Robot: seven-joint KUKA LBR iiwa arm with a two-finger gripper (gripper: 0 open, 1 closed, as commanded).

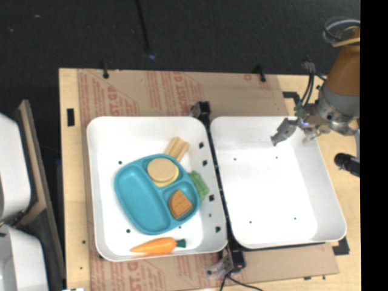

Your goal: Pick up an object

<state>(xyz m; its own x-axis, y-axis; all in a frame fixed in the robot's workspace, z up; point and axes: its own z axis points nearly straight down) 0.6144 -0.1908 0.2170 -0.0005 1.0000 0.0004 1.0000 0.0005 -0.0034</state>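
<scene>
Grey arm (342, 96) at right, fingers (280, 132) spread

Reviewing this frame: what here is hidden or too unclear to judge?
- Gripper: small and blurred in the camera view, so its state is unreadable.
- Green item: partly tucked under the blue tray; identity unclear.
- Wooden piece: its lower end is covered by the tray.

Both bins, left (97, 162) and right (315, 180), look like smooth white plastic with a soft sheen. The blue tray (136, 199) is glossy moulded plastic. The bench (79, 96) top appears as matt, pale wood or board with red print.
</scene>
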